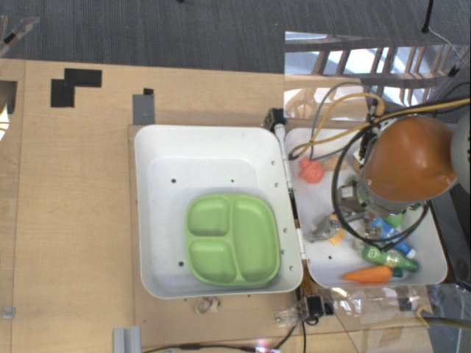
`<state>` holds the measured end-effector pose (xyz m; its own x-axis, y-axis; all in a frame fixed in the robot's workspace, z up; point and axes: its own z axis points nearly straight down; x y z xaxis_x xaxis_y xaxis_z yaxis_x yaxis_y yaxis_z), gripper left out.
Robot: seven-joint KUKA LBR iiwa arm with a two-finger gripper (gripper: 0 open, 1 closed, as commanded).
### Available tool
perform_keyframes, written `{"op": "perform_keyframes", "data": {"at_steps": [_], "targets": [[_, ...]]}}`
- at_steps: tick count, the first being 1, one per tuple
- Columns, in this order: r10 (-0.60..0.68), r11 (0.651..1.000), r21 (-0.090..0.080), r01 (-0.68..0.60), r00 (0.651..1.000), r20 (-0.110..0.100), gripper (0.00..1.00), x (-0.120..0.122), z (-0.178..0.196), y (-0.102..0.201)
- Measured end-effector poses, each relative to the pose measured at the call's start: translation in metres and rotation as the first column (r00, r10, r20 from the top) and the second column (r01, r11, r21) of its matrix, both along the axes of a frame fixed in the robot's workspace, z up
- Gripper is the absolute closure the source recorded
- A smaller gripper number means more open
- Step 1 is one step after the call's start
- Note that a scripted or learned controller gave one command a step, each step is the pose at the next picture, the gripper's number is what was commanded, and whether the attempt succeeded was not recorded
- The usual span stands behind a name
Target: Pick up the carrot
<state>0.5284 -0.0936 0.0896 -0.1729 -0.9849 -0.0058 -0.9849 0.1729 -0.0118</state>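
A pale wooden bench (pixel 66 219) lies beneath me, with dark grey carpet beyond its far edge, and two shallow white bins sit on it side by side. I reach in from the right, my orange band (pixel 408 160) bulging over the right bin (pixel 316 267), cables looping around my wrist. My pincer (pixel 352 213) hangs low over the middle of that bin, but my own wrist hides most of it, so I cannot tell how it stands.

The carrot (pixel 367 274) lies nearer the camera than my pincer and a little to its right, flat on the bin floor close to the near rim, its tip pointing left. Just beyond it, between it and my pincer, sits a green bottle-like thing (pixel 384 256), with small blue items close by. A pink toy (pixel 311 170) rests beyond my pincer to the left, near the bin's far corner.

Well off to my pincer's left, the left bin (pixel 158 168) holds a green divided plate (pixel 232 237).
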Motion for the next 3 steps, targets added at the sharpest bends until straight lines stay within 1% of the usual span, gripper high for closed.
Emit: {"op": "perform_keyframes", "data": {"at_steps": [1,2,3], "targets": [[0.004,1.0,0.001,-0.004,1.0,0.015,1.0,0.005,0.014,0.003],[0.004,1.0,0.001,-0.004,1.0,0.014,0.0,0.005,0.013,0.003],[-0.091,0.996,0.002,0.091,0.996,-0.002,0.0,0.021,0.0,-0.007]]}}
